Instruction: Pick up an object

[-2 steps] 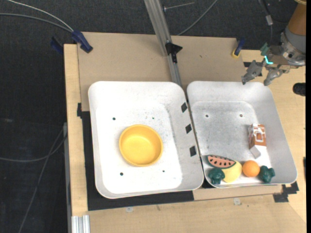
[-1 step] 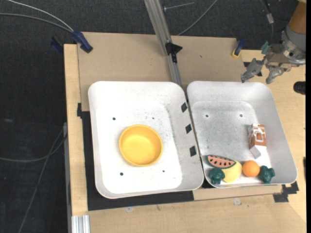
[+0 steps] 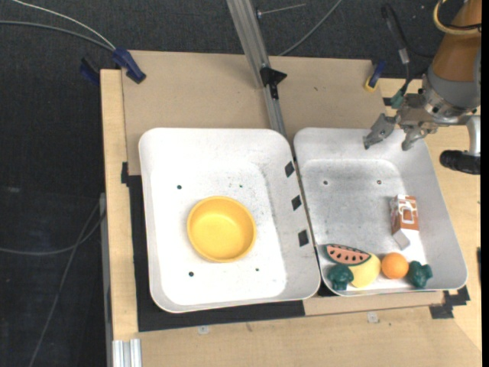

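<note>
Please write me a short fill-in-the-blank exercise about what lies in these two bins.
1. The yellow bowl sits in the ____ bin.
2. The gripper hangs over the far edge of the ____ bin, fingers open.
3. The watermelon slice lies beside a ____ fruit.
4. The orange rests between that fruit and a dark ____ toy.

Missing words: left; right; yellow; green

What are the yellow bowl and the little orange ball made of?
The yellow bowl looks like smooth plastic: even color, soft shine along its rim. The orange ball seems to be a plastic toy fruit, uniformly bright and slightly glossy, though it is too small to be sure.
</note>
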Available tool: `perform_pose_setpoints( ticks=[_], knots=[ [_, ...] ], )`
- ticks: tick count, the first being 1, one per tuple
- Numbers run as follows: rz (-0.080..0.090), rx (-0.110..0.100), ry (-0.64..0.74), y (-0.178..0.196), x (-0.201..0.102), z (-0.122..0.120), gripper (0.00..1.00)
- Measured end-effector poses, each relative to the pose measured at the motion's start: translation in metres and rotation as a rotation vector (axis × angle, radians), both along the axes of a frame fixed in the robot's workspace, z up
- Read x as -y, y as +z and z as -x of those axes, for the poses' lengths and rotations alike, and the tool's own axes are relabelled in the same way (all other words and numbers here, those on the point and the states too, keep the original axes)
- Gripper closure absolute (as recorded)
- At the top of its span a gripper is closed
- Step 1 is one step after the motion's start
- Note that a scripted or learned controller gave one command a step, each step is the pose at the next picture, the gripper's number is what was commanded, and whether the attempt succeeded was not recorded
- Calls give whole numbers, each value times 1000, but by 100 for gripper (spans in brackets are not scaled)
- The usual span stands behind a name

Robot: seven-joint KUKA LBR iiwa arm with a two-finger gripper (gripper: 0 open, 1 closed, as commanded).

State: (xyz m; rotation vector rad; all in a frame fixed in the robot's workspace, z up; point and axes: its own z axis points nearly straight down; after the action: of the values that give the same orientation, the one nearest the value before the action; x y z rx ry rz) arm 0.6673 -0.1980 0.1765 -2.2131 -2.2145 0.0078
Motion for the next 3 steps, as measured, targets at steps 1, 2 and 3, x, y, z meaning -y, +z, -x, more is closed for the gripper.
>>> perform_pose_setpoints(
  ticks=[1, 2, 3],
  knots=[
    [-1, -2, 1, -43, -4, 4, 0],
    [0, 0, 1, -82, -5, 4, 0],
    [2, 6, 2, -66, -5, 2, 100]
  ],
)
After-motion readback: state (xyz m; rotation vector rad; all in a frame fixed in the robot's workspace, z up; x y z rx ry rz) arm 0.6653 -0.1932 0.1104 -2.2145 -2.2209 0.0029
